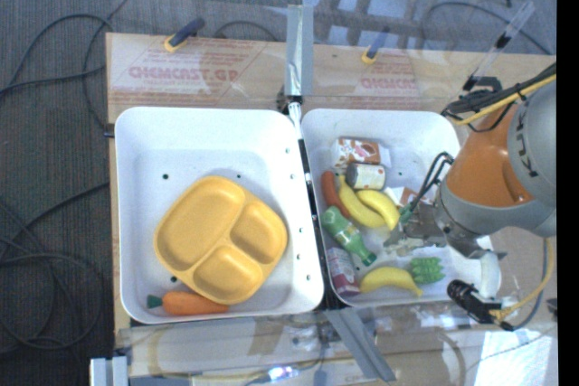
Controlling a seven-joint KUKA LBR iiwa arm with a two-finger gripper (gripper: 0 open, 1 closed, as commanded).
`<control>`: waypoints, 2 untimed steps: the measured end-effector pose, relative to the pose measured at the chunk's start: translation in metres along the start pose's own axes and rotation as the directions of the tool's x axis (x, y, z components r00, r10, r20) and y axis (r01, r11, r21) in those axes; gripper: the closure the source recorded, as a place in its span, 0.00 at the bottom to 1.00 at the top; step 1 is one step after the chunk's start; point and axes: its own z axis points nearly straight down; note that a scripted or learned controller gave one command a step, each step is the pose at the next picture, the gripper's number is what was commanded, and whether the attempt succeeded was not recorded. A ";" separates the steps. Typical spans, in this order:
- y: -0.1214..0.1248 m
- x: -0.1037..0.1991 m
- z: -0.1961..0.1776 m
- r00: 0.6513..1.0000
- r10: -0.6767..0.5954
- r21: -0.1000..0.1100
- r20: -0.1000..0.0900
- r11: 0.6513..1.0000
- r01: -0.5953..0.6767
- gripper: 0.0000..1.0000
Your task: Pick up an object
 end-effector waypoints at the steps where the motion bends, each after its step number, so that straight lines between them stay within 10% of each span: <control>1: 0.000 0.000 0.000 1.000 0.000 0.000 0.000 1.000 0.000 0.00; 2: 0.032 0.047 0.018 0.899 0.438 -0.029 -0.002 0.898 -0.438 0.00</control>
